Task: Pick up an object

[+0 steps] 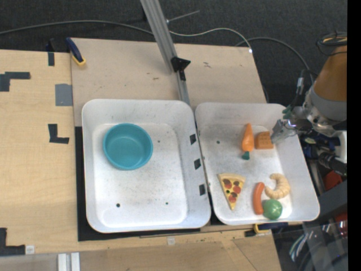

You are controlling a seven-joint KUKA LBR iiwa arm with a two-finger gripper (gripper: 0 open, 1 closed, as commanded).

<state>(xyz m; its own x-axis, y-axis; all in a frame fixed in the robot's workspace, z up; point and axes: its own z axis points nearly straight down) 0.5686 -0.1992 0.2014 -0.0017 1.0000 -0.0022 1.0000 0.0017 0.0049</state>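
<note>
The right bin point(225, 117) holds several toy foods: an orange carrot point(247, 138), a tan bread-like block point(263, 140), a pizza slice point(232, 189), a red sausage point(258, 197), a croissant point(278, 185) and a green ball-shaped piece point(272, 209). My gripper point(280, 130) hangs at the bin's right side, just right of the tan block, with nothing seen between its fingers. Its finger state is too small to read.
A teal bowl point(128, 145) sits in the left bin point(90, 168). A slanted metal pole point(163, 35) rises behind the bins. Cables run across the dark floor at the back and right.
</note>
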